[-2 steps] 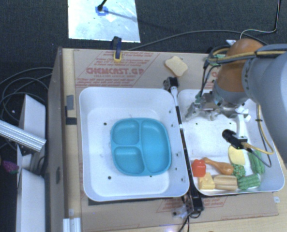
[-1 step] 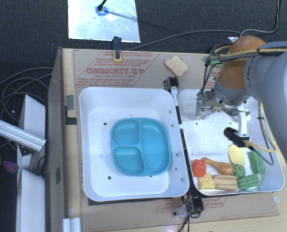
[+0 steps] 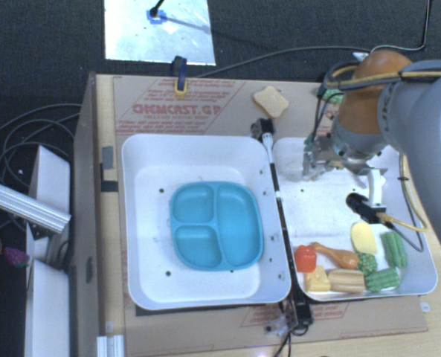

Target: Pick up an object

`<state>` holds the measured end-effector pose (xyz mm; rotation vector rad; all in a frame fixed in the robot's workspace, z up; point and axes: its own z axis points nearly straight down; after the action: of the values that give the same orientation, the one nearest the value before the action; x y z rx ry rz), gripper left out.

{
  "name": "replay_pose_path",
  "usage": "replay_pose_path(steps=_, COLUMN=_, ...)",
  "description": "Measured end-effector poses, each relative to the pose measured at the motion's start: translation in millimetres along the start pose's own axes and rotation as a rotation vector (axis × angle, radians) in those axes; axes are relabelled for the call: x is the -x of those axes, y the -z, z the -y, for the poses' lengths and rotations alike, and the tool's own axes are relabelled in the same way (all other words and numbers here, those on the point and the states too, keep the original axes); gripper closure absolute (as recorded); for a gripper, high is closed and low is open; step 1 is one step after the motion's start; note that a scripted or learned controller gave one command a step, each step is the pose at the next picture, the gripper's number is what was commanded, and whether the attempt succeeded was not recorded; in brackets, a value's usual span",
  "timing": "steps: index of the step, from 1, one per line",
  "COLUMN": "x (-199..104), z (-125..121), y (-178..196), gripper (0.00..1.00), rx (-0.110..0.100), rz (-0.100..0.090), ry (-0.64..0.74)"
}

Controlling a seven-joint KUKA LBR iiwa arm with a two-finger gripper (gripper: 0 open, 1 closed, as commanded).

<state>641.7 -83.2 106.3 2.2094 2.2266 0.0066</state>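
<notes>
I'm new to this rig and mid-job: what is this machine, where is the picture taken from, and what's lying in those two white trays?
One fixed camera looks down at a slant. The grey robot arm with an orange band reaches in from the right; its hand hangs over the right white bin, with nothing visibly held. The left white bin holds a blue divided plastic plate. A pile of small toy foods sits in the right bin's near corner. A tan sponge-like block lies on the cardboard behind.

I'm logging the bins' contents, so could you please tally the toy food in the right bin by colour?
Green: 3
Yellow: 2
Red: 1
Orange: 1
Tan: 1
Total: 8
</notes>
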Motion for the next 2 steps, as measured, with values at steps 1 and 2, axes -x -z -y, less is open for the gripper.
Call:
replay_pose_path(steps=1, x=0, z=-1, y=11, gripper=1.0, rx=0.003, rz=0.0, ry=0.001)
replay_pose_path(steps=2, x=0, z=-2, y=22, gripper=1.0, rx=0.006, rz=-0.001, ry=0.002)
